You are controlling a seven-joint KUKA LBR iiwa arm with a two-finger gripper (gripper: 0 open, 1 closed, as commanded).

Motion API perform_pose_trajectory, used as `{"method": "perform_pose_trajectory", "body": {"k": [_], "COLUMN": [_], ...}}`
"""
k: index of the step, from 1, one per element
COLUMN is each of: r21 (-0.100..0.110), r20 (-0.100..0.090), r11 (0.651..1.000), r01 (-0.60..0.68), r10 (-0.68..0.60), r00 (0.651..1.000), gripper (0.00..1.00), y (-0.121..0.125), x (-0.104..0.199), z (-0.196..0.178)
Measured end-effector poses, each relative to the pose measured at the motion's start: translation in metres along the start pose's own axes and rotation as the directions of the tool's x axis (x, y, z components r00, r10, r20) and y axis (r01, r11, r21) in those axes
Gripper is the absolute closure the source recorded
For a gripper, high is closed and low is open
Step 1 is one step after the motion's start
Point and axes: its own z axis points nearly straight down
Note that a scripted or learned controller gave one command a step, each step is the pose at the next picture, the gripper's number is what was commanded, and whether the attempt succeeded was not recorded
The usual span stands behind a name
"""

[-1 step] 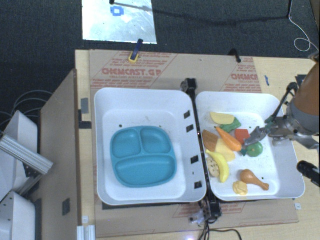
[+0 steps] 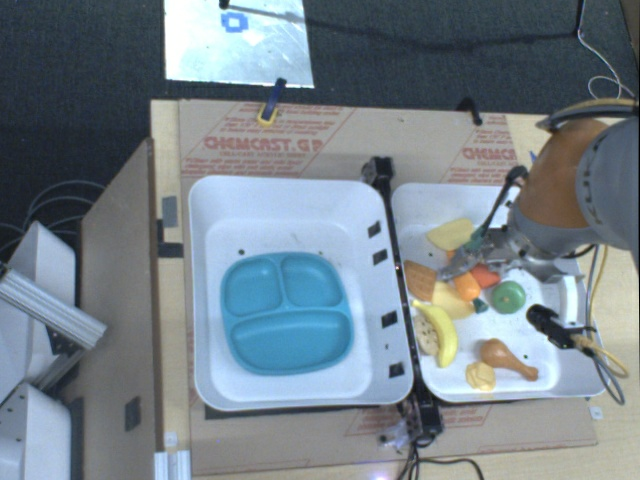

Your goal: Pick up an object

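Bench: a cardboard-topped bench (image 2: 300,133) on dark carpet carries two shallow white bins side by side; I reach in from the right.
Left bin: the left bin (image 2: 215,218) holds a blue divided plate (image 2: 288,311), well away from my gripper.
Right bin: the right bin (image 2: 565,383) holds the toy food, crowded together.
My gripper: my gripper (image 2: 470,260) is low among the pile; whether anything is held, I cannot tell.
Nearest pieces: an orange piece (image 2: 467,287) just below me, a green ball (image 2: 508,296) beside it, a yellow piece (image 2: 450,234) just above.
Farther pieces: a banana (image 2: 441,333) and a drumstick (image 2: 505,358) lie toward the bin's near edge.
Risk: in my judgement, the crowding could make me pinch two pieces or nudge the round ones aside.
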Motion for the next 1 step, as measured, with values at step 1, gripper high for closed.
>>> {"method": "perform_pose_trajectory", "body": {"k": [1], "r21": [-0.009], "r20": [0.003], "r11": [1.000], "r01": [-0.004], "r10": [0.004], "r00": [1.000], "gripper": [1.00], "y": [0.0007], "x": [-0.0028], "z": [-0.0194]}}
